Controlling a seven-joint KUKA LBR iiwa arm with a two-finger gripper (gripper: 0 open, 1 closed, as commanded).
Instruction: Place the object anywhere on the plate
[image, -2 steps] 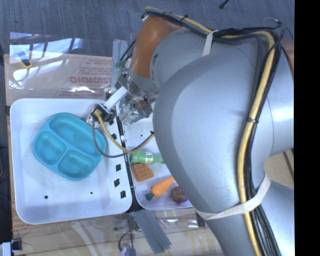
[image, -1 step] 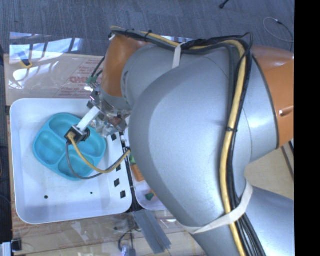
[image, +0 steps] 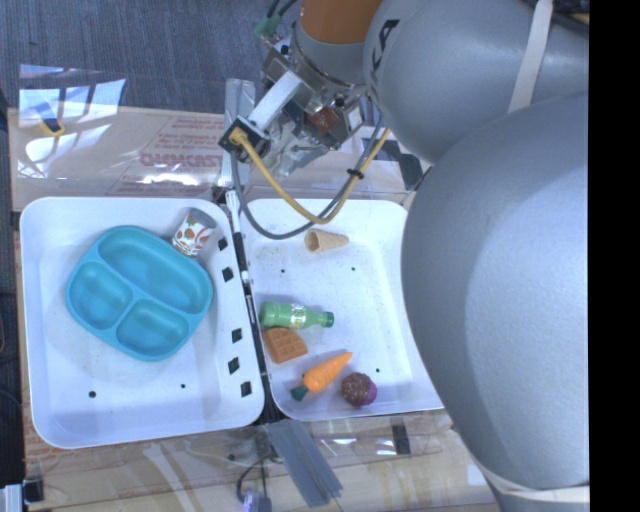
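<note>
blue divided plate (image: 140, 292): one, in the left bin (image: 60, 400). small patterned cup (image: 192, 236): one, touching the plate's upper right rim. right bin (image: 385, 300) holds five items: one cone (image: 326, 240), one green bottle (image: 294, 317), one waffle piece (image: 285, 345), one carrot (image: 326, 372), one dark red fruit (image: 358, 389). gripper (image: 290, 125) sits above the bins' far edge, well apart from the cup; jaw state cannot be determined.

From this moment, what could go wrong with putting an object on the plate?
1. The small cup rests against the blue plate rim; a placement there may knock it.
2. The bottle, waffle and carrot lie close together, so a grasp may disturb a neighbour.
</note>
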